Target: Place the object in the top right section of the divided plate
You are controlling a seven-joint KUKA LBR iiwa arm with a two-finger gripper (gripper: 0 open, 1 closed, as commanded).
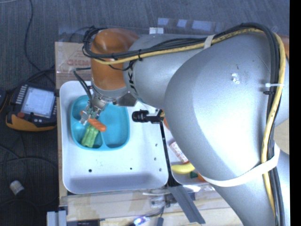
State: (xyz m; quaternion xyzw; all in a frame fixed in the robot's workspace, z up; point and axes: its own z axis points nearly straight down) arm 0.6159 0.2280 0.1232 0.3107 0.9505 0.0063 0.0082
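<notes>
The arm [211, 93] enters from the right of the frame and covers most of the right half, its orange band [109, 55] sitting in the upper centre-left. Below the band, the gripper [90, 113] hangs over the blue divided plate [120, 126], which rests in the upper part of the left white bin [113, 173]. Whether the gripper is clenched or released cannot be told; the wrist and the slant of the view hide this.

An orange, carrot-like object [97, 125] lies just below the gripper tip, near the middle of the plate's left side. No grasp on it can be confirmed. A green object [90, 136] lies in the plate's lower left section, touching or just beside the orange object.

A yellow object [182, 168] shows at the lower centre of the frame, in the right bin, partly hidden by the arm. A handheld control pendant [34, 106] lies on the floor at the left edge.
</notes>
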